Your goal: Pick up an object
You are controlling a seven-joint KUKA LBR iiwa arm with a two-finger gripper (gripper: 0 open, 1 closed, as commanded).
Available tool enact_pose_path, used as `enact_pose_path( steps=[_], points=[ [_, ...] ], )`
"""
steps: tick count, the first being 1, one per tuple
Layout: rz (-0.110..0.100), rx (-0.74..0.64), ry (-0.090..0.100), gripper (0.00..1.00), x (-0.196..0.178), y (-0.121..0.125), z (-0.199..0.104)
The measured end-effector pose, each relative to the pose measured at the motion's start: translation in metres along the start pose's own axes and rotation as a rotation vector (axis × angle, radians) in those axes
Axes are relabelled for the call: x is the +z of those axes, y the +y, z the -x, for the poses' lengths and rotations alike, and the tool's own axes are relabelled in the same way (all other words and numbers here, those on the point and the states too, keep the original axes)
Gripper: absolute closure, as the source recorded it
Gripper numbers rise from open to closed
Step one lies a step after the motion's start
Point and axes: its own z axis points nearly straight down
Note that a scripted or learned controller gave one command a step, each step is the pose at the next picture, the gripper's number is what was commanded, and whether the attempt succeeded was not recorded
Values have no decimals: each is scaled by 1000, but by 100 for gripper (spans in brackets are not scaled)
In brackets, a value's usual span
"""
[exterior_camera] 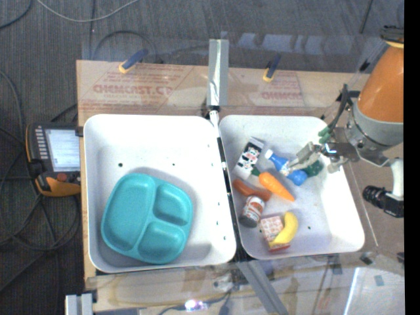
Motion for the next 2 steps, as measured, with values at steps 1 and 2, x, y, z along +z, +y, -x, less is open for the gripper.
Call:
enact_pose_path(
  steps=[1,2],
  points=[
    [-1,48,-2,0,54,43,16],
    [-1,-27,0,0,133,53,38]
  ],
)
